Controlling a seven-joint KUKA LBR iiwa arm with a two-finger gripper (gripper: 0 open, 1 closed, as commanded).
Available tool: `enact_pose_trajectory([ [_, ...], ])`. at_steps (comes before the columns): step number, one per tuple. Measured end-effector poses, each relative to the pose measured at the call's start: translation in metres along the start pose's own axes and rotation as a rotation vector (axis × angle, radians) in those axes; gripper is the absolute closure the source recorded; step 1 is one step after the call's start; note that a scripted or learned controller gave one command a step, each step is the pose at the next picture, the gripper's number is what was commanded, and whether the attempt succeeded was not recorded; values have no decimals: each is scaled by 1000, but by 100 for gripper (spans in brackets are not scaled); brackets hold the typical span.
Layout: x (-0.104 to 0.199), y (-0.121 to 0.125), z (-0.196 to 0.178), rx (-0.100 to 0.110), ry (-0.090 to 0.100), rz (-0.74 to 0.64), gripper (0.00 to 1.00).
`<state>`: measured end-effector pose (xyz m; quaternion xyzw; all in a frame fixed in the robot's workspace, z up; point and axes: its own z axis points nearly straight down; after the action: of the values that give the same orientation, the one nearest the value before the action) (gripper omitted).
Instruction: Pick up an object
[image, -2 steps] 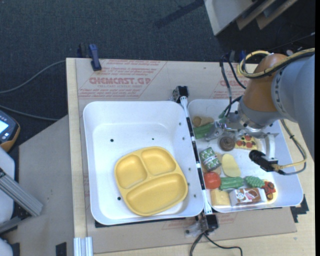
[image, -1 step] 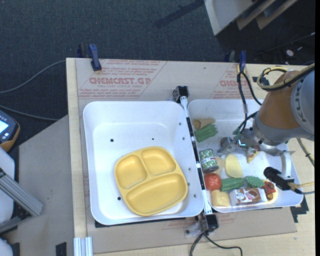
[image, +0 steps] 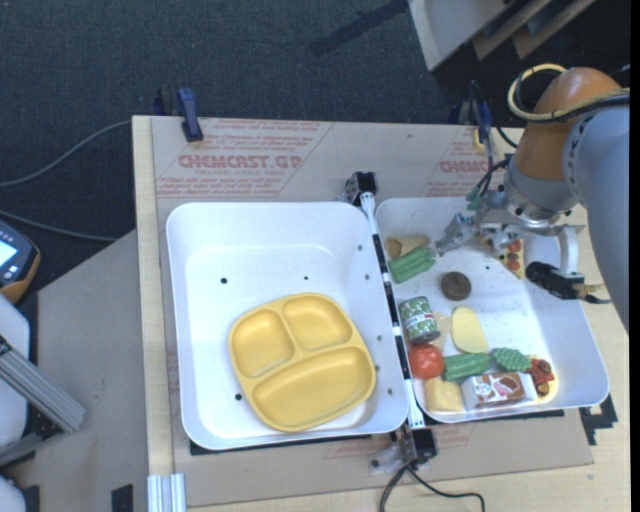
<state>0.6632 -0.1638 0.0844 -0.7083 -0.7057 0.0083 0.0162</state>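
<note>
The grey arm's two-finger gripper (image: 487, 226) hangs over the right white bin's (image: 580, 340) far end, its grasp impossible to judge, near the small brown round object (image: 456, 286).

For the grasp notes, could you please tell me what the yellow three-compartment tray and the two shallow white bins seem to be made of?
The yellow three-compartment tray looks like moulded plastic: uniform colour, rounded dividers, soft sheen. The two shallow white bins, left and right, seem thin formed plastic, with smooth rounded rims and a semi-matte finish.
</note>
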Motion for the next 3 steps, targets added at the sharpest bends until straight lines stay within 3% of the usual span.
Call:
enact_pose_trajectory([
  [1, -42, 1, -58, -32, -8, -1, 0],
  [2, -54, 0, -146, -46, -16, -4, 0],
  [3, 32, -16, -41, -25, -6, -10, 0],
])
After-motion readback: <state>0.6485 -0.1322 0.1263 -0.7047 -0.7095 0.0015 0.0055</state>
